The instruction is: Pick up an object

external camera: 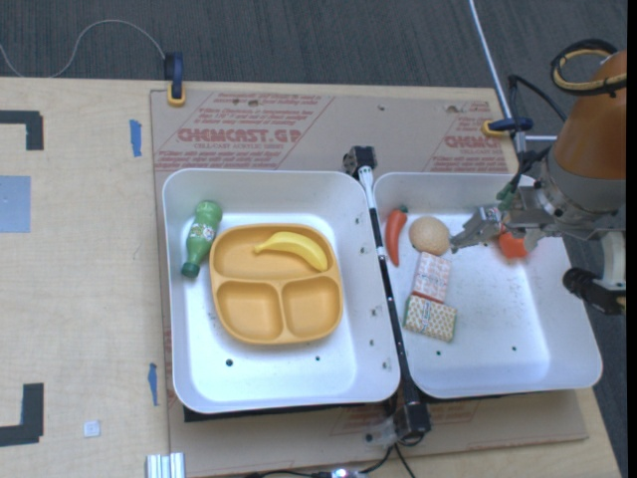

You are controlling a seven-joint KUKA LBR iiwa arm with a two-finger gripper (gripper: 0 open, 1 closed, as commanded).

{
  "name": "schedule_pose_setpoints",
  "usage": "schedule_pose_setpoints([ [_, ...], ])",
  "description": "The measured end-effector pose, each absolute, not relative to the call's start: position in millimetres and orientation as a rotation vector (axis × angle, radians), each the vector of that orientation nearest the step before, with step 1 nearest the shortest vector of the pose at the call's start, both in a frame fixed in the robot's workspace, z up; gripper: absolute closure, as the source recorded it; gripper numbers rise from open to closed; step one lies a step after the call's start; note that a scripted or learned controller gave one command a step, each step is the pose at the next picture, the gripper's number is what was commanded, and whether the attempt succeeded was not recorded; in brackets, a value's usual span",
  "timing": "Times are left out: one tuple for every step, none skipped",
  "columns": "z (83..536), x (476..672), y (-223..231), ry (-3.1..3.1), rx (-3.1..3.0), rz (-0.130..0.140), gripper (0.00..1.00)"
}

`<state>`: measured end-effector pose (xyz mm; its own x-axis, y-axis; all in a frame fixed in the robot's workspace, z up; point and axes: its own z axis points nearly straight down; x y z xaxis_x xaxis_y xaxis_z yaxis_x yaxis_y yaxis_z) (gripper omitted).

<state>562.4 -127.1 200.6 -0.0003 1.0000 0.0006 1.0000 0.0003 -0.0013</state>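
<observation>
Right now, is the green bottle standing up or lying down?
Lying down. The green bottle rests on its side on the left bin's floor, beside the orange divided plate, cap end toward the near side.

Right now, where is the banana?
The banana lies in the top compartment of the orange divided plate in the left bin, right of the green bottle.

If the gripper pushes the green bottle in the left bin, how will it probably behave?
The green bottle lies on its side, so it would probably roll rather than tip. It looks like smooth plastic, likely light and slippery. It sits beside the yellow plate, which may stop it.
</observation>
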Motion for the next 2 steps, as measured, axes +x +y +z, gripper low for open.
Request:
schedule_pose_setpoints([
  [97, 556.7, -116, -2.223, -2.222, -0.003, 0.00],
  [89, 514.5, -94, -2.226, -2.229, -0.014, 0.00],
])
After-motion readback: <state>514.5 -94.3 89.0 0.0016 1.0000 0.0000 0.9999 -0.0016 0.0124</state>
